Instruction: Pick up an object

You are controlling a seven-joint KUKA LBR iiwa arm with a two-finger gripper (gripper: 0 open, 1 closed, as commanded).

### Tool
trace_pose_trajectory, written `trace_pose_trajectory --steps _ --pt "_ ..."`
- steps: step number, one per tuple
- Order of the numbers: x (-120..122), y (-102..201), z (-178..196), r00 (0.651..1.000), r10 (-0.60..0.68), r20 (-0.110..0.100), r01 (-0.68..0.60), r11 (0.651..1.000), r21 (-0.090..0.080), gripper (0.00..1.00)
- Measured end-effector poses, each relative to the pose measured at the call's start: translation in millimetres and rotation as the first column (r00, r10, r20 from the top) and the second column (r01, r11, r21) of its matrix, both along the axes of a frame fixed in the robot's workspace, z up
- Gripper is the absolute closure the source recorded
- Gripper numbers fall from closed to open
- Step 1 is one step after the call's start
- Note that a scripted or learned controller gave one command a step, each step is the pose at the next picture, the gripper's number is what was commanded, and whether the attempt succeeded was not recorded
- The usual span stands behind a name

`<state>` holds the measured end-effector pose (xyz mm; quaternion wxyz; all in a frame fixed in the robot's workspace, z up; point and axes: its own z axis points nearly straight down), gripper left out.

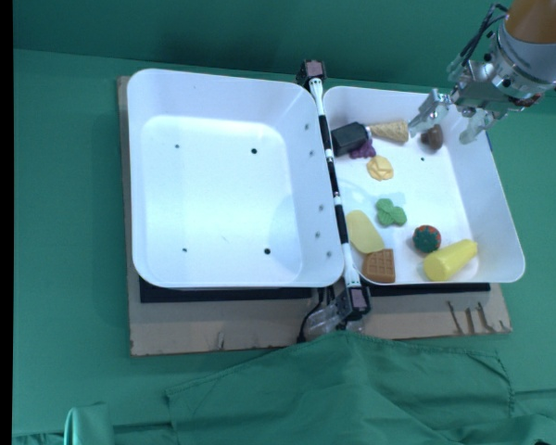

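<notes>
a small brown object [432, 138] lies near the far edge of the right bin [489, 193], just beside an ice-cream cone toy [390, 132]. the pincer [452, 120] hangs over it with fingers spread wide, one on each side, gripping nothing. the left bin [167, 95] sits alongside on the counter [65, 202].

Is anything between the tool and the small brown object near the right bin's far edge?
Nothing visible does. The tool hangs open directly over the brown object, one finger to each side of it. Its nearest neighbour, the cone-shaped piece, lies apart to the left.
</notes>
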<state>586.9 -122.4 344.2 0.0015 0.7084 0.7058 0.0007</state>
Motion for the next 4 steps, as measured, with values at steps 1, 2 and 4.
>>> trace_pose_trajectory --steps 1,2,4 --pt "17.5 52.0 -33.7 1.000 0.006 -0.003 -0.006 1.000 0.002 0.00" --pt "-13.7 24.5 -129.5 1.000 -0.004 -0.010 0.004 1.000 0.000 0.00" --pt "-48.8 10.5 -133.9 1.000 -0.004 0.005 0.004 1.000 -0.002 1.00"
